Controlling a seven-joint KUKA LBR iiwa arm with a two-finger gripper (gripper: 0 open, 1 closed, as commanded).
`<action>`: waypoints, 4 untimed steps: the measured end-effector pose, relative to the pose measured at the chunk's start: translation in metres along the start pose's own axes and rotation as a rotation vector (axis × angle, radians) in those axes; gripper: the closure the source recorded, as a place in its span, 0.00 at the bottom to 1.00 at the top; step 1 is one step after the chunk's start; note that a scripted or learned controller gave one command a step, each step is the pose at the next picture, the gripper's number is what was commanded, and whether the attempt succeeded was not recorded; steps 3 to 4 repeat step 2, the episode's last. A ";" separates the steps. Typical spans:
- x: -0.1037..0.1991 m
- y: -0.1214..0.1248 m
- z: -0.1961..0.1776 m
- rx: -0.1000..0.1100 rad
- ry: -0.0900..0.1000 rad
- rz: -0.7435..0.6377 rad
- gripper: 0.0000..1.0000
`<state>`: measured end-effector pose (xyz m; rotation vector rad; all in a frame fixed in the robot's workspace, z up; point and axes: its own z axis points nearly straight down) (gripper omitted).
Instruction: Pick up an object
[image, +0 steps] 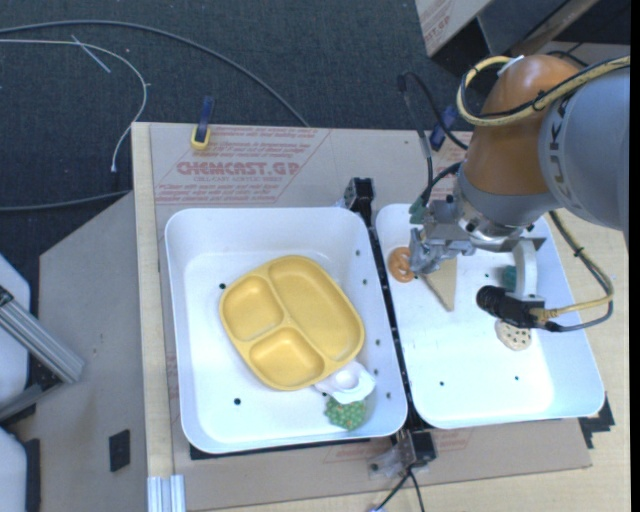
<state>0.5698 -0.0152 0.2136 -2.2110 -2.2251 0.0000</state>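
1. The gripper (428, 262) sits under the arm's wrist, and whether its fingers are apart or together cannot be told.
2. The arm (560, 130) is cut off by the right and top edges.
3. The right bin (500, 395) has its upper part hidden behind the arm.
4. The orange ring (400, 265) is partly covered by the gripper.
5. The green piece (522, 272) is partly hidden by the arm and a black cable fitting.
6. The cardboard box (445, 22) is cut off by the top edge.
7. The metal bar (35, 335) runs off the left edge.
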 end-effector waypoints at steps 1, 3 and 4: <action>0.051 -0.007 -0.012 -0.004 0.000 0.000 1.00; 0.099 -0.018 -0.003 0.001 -0.001 0.001 1.00; 0.099 -0.018 -0.003 0.001 -0.001 0.001 1.00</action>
